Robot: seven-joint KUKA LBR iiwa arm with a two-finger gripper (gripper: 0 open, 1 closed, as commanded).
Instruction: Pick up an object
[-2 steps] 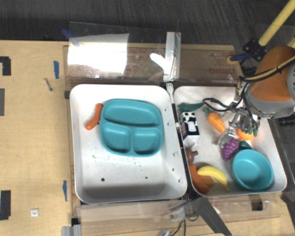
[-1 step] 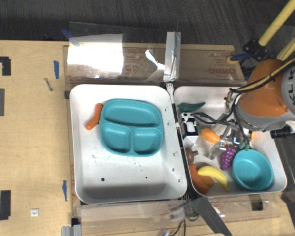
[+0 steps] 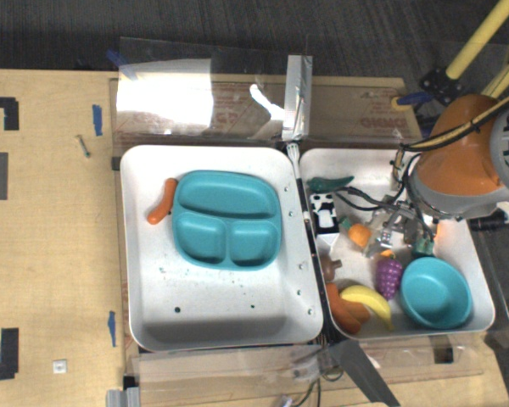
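My gripper (image 3: 396, 231) hangs low over the middle of the right bin (image 3: 483, 265), under the orange wrist band. Right below and around it lie a small orange piece (image 3: 359, 236), a purple grape bunch (image 3: 389, 275) and a teal bowl (image 3: 436, 291). A yellow banana (image 3: 366, 301) rests on an orange-brown fruit (image 3: 346, 312) at the bin's front left. A black-and-white item (image 3: 324, 212) and a dark green piece (image 3: 329, 182) lie at the bin's left and back.
The left bin (image 3: 144, 270) bears a teal divided plate (image 3: 226, 219) and an orange carrot-like piece (image 3: 162, 203) beside it. A clear plastic wall (image 3: 204, 100) stands behind the bins. Cables trail from the wrist across the right bin.
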